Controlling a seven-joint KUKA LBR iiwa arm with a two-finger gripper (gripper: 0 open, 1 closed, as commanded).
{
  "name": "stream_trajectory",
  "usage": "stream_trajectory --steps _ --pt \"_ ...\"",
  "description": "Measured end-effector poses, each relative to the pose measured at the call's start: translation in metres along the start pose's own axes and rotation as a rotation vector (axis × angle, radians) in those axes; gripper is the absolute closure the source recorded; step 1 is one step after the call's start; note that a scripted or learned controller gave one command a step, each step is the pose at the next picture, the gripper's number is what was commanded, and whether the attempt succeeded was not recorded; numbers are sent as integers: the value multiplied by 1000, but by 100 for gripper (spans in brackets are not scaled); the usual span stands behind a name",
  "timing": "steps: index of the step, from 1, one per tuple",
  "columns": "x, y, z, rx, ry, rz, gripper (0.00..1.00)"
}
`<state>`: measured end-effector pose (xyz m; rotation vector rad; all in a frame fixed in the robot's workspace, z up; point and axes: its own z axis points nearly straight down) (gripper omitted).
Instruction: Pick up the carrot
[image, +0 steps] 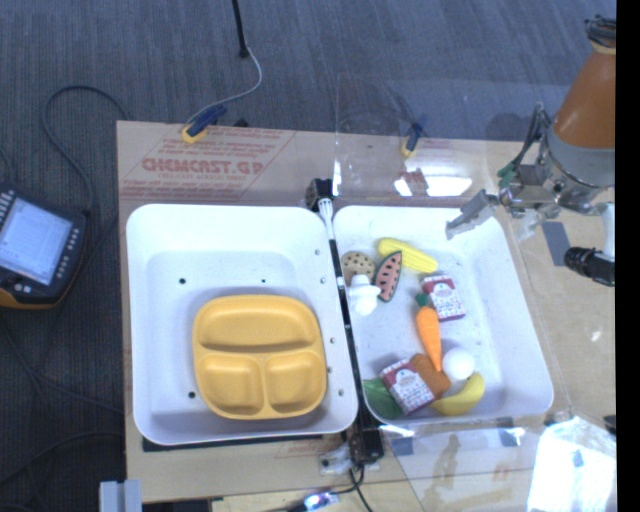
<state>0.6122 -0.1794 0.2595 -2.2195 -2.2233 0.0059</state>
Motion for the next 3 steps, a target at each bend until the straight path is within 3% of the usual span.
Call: stream_trajectory --steps 1,2,3 --pt "6 -34 119 5 5 -359 0" --pt "23 -61 161 -32 -25 -450 0" --pt "23 -56 147 -45 -29 -447 100"
